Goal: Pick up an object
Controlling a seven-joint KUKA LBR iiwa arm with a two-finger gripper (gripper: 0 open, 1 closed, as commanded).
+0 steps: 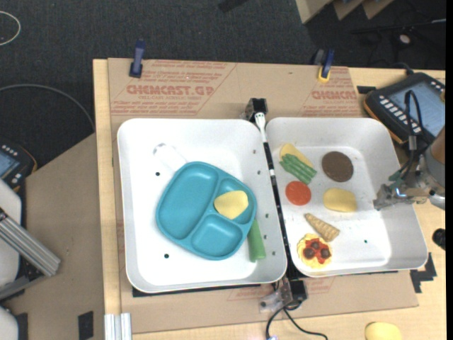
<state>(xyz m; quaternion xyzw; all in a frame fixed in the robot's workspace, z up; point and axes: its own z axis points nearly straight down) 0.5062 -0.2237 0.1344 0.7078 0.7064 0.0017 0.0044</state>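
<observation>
Camera view: pincer (380, 200) low at right bin's (368, 257) right edge, finger state unclear. Yellow piece (340, 200) just left. Blue tray (202, 211) in left bin (141, 190).

Bright, even light; soft shadows.

tray (185, 207): blue, three compartments, lies flat and skewed in left bin.
yellow piece (231, 204): rounded, in tray's right compartment.
green stick (255, 241): lies just beside tray's right edge, by bin wall.
corn (297, 163): yellow and green, right bin, far left.
brown disc (337, 166): flat, right of corn.
red disc (299, 193): below corn.
yellow lump (340, 201): right of red disc.
cone (323, 226): tan, on its side.
pizza (315, 251): round, near front wall.
</observation>
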